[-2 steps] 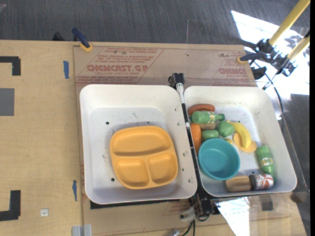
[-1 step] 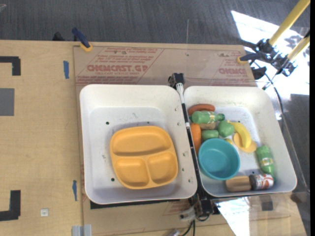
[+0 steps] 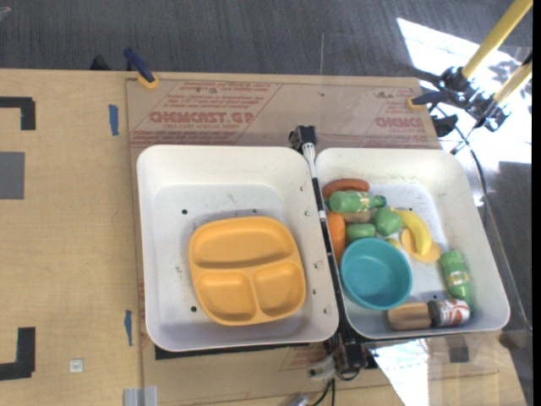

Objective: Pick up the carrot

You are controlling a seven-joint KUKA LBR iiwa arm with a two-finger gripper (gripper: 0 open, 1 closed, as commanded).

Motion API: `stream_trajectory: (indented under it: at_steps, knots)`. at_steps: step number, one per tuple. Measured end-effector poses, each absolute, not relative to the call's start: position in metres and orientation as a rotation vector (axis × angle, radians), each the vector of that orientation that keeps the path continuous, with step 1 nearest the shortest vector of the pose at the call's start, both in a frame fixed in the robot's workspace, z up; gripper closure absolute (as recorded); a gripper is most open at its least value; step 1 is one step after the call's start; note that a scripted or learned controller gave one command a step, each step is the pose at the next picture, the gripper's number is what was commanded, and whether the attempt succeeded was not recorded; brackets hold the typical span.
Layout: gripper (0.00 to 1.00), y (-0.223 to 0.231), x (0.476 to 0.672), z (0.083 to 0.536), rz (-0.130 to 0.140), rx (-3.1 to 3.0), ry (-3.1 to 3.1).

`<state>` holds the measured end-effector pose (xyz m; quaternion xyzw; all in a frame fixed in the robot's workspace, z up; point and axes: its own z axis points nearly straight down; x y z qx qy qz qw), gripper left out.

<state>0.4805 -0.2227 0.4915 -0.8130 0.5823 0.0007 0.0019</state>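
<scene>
Upper right: yellow rods, black clamp joints; cannot tell whether robot's own parts.

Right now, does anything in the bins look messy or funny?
A bit. The carrot is squeezed against the right bin's left wall, partly under the teal bowl. The toys there are heaped together. The yellow plate in the left bin lies neat.

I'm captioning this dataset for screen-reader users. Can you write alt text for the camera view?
An orange carrot lies at the left edge of the right bin, beside a teal bowl, a banana and other toy foods. The left bin holds a yellow divided plate.
</scene>
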Motion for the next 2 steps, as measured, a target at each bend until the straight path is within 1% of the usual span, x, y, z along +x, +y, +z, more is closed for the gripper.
stream_trajectory:
  at_steps: [1,2]
  knots:
    - [0.0,-0.203,0.478,0.233,0.023,-2.7,1.596]
    - [0.0,-0.216,0.482,0.353,-0.017,-2.869,1.273]
